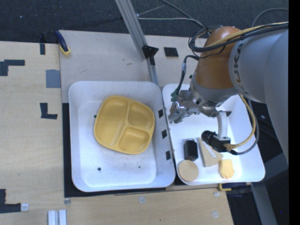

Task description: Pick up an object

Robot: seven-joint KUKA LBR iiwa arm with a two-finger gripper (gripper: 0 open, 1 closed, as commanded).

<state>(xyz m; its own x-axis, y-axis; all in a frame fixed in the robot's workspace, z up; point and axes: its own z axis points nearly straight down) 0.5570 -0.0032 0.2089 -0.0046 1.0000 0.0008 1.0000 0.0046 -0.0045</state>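
Observation:
A yellow divided plate (124, 124) lies in the left bin (82, 172). In the right bin (248, 168) lie a small black block (190, 149), a round tan disc (188, 170), a pale wedge-shaped piece (209, 157) and a small yellow ridged item (227, 168). My gripper (177, 112) hangs over the upper left part of the right bin, close to the wall between the bins, above and apart from those items. Nothing shows between its fingers.
A slanted metal pole (136, 32) rises behind the bins. Cables (243, 139) loop off the arm over the right bin. A blue and yellow clamp (62, 42) sits at the bench's back left corner.

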